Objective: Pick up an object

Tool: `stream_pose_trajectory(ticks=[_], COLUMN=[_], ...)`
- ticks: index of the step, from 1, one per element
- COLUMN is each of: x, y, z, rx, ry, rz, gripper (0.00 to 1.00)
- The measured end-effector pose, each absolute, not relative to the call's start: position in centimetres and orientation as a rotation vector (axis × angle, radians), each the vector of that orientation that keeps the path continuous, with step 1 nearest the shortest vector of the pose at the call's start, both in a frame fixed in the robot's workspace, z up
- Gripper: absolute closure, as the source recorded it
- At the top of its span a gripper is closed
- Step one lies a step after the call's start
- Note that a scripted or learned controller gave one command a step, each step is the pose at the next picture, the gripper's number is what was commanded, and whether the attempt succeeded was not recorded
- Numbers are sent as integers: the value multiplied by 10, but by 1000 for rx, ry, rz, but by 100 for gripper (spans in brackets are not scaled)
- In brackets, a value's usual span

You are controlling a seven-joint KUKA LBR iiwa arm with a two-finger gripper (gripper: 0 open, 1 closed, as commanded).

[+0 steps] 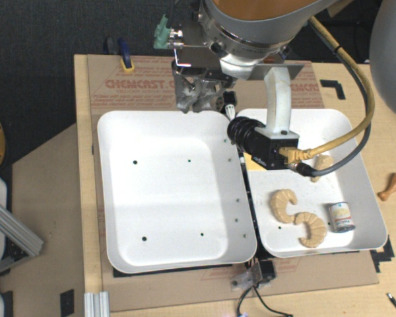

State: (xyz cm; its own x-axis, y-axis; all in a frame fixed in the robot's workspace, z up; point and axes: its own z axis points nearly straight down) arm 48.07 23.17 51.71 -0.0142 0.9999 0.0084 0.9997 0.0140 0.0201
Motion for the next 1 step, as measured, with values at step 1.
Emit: stream_pose_trajectory(ticks=[1], x=[481], y=[232], z=[528], rx=[2197], ry=[2232], rz=[37], gripper=[100])
